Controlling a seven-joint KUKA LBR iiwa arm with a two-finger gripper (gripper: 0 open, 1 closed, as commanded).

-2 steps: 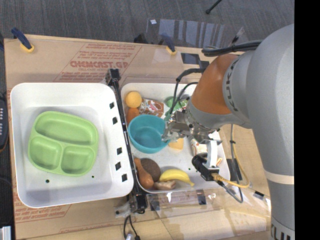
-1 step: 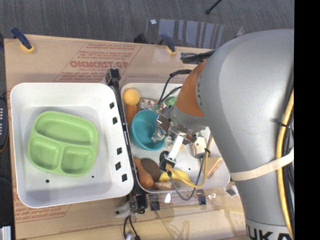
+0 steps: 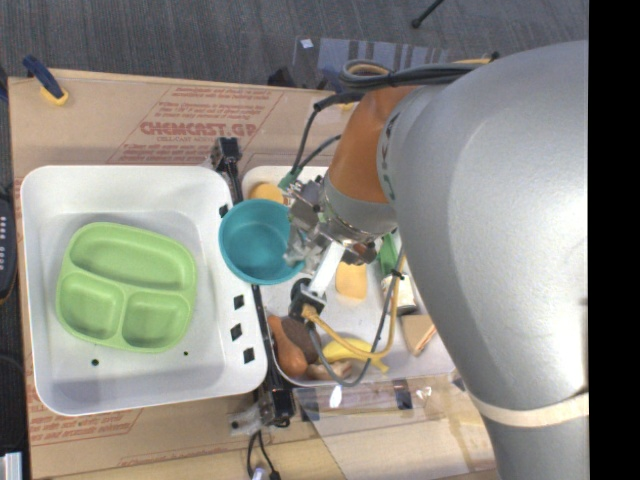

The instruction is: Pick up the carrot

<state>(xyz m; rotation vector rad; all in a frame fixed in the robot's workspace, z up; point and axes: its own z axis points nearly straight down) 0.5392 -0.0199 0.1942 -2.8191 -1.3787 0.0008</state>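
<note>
Carrot (image 3: 285, 343) low in right bin (image 3: 362, 315), just below pincer (image 3: 300, 248) in view; long axis slanted down-right; pincer spread: cannot tell.

Green plate (image 3: 125, 286) (divided) in left bin (image 3: 42, 230); teal cup (image 3: 255, 243) at rim.
</note>
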